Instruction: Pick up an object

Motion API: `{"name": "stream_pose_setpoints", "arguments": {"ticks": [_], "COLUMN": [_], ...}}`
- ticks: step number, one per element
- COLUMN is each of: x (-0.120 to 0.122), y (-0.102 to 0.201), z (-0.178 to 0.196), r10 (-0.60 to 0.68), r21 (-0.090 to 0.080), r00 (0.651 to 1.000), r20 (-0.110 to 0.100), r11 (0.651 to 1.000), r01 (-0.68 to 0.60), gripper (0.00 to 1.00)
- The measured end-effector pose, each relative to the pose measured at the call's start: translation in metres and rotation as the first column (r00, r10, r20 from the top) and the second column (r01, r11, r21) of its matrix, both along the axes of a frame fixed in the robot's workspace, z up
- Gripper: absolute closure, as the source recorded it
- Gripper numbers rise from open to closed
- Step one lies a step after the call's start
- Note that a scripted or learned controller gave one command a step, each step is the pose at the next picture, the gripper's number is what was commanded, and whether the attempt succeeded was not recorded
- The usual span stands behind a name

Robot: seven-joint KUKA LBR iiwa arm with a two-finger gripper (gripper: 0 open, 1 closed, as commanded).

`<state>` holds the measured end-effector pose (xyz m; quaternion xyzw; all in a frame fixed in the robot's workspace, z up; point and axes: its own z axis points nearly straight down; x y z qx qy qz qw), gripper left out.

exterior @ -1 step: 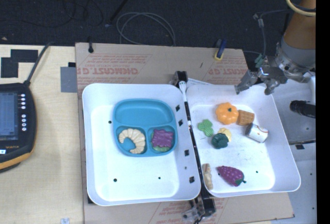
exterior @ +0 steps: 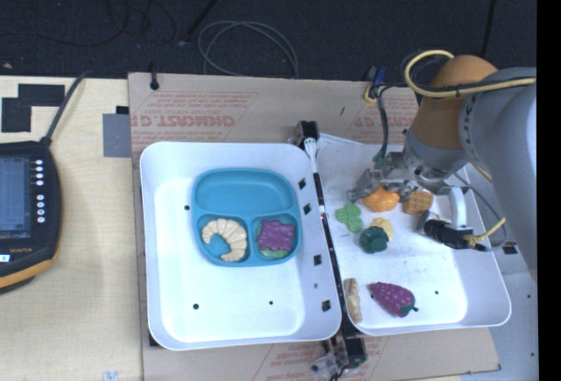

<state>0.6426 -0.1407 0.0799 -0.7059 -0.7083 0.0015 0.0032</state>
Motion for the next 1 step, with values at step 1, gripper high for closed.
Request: {"name": "stream_pose_setpoints", "arguments": {"ticks": [1], "x": [0.0011], "y": [-0.0019], "z": [0.0176], "r10": [-0.002], "r21": [-0.002], "r00": [1.0], "r20": [0.004], "r11": [1.0], "r01": [0.002], "gripper": [1.0]}}
